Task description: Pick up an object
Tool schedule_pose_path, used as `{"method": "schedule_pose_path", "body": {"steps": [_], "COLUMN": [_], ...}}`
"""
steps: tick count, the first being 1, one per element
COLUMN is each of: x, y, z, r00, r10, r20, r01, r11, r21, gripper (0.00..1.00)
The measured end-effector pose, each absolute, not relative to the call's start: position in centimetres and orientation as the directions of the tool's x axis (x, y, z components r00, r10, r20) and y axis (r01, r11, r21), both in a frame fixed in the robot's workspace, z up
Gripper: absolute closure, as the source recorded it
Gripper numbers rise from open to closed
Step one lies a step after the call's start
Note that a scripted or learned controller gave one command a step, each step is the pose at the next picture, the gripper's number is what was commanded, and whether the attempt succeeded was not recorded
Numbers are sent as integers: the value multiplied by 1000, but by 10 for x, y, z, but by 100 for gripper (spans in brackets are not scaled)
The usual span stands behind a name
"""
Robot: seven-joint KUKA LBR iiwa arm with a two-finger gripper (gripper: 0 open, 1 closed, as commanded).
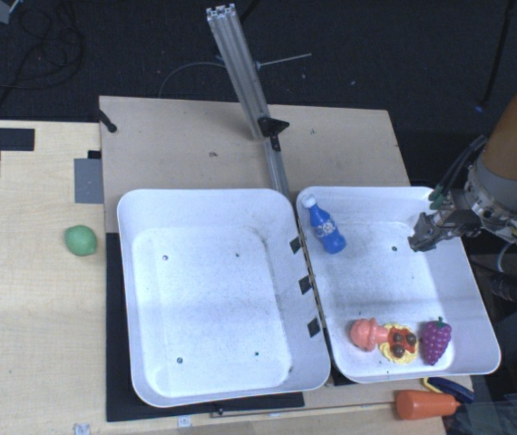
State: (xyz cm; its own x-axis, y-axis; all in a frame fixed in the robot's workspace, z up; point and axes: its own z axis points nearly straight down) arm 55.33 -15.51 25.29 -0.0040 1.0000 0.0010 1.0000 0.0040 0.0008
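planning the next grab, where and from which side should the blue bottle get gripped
Probably across the blue bottle's mid-body, coming straight down. It lies on its side in the right bin, white cap toward the divider, with bare floor on both long sides for the pincer fingers.

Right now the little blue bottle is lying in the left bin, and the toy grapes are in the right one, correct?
Not quite. The blue bottle lies in the right bin, near its upper left corner, as the camera view shows. The toy grapes are in the right bin too, as you said.
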Motion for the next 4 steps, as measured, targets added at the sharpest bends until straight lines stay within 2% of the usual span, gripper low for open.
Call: {"method": "schedule_pose_path", "body": {"steps": [3, 4], "x": [515, 510], "y": [-1, 41], "z": [248, 240], "r00": [-3, -3], "r10": [1000, 1000], "r20": [1, 0], "r01": [1000, 1000], "r11": [3, 3], "r21": [-1, -1], "gripper": [100, 100]}}
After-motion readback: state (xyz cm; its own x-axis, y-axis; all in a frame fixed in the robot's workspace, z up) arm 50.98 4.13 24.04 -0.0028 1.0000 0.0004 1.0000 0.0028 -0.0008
